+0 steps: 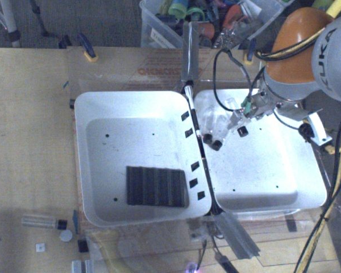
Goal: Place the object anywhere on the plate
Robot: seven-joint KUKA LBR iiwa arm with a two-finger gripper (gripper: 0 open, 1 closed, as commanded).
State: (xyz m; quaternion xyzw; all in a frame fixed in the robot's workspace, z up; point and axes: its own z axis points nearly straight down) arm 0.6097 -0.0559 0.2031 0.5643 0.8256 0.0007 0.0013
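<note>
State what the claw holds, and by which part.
Cannot be told: the claw sits over a clear object in the right bin, and any grip is unclear.

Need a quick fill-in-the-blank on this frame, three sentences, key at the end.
1. The dark ribbed rectangular plate lies in the ____ white bin.
2. The gripper hangs over the ____ white bin.
3. The grey arm wears an ____ band above its wrist.

Missing words: left; right; orange
</note>
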